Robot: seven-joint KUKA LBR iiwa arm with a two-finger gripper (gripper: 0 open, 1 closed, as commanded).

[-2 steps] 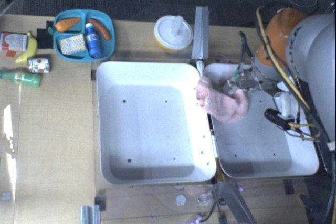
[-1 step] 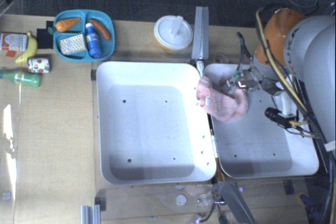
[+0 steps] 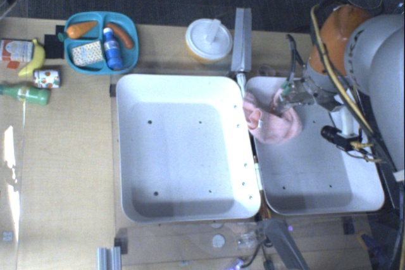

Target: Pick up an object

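Pink cloth point(image 3: 273, 124) bunched in the right bin point(image 3: 329, 193), against its left wall near the far corner. Gripper point(image 3: 292, 93) low over the cloth's far right edge, touching or just above; impossible to tell more about its state. Left bin point(image 3: 183, 148) beside it. Blue divided tray point(image 3: 101, 42) with toy food near the bench's far left corner, a white lidded cup point(image 3: 209, 40) by the far edge.

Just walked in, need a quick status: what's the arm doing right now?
The grey arm reaches in from the right, with its gripper down in the right bin at a pink cloth bunched near the bin's upper left corner. The gripper sits at the cloth's top edge; a firm hold can't be confirmed. The left bin sits alongside.
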